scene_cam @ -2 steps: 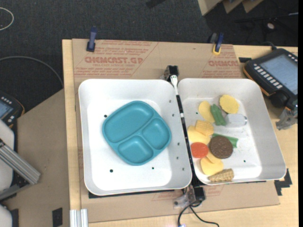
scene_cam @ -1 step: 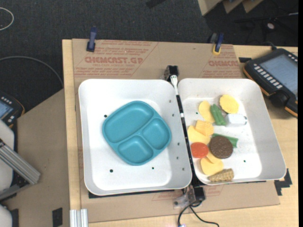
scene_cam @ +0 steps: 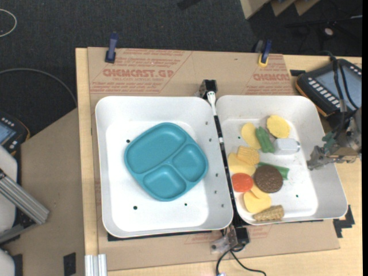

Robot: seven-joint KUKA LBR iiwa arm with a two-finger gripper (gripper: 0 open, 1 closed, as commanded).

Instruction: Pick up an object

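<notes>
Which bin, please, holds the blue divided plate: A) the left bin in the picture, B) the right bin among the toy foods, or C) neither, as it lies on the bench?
A: the blue divided plate lies alone in the left bin, while the toy foods fill the right bin.

I see the surface [scene_cam: 172, 68], a brown printed board held by two clamps at its far edge, bearing the left bin [scene_cam: 109, 154] and right bin [scene_cam: 310, 119] touching side by side.
</notes>
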